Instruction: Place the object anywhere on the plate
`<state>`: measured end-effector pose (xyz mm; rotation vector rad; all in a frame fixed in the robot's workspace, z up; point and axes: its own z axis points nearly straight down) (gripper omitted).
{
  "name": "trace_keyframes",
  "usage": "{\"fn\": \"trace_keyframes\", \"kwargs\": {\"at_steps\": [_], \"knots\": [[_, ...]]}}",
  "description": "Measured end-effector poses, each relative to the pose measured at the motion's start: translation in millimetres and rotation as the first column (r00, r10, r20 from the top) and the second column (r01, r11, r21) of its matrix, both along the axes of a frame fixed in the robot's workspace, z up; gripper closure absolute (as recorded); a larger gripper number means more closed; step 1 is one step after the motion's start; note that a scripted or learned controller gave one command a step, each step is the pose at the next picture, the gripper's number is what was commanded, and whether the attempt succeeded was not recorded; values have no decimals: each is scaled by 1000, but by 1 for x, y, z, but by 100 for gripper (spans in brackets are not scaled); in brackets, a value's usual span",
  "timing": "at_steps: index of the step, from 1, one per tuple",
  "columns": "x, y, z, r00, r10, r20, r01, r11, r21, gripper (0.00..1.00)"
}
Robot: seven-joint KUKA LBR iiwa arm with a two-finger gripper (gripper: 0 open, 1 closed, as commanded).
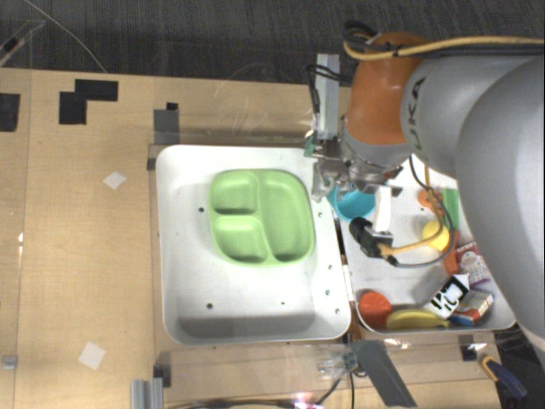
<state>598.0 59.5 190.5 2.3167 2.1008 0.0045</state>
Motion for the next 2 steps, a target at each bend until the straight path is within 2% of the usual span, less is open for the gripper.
{"fn": "trace_keyframes", "kwargs": {"at_steps": [1, 2], "knots": [[-21, 71, 0, 992, 128, -10, -128, 992, 11, 100], [-7, 115, -6, 997, 79, -12, -78, 997, 9, 100]]}}
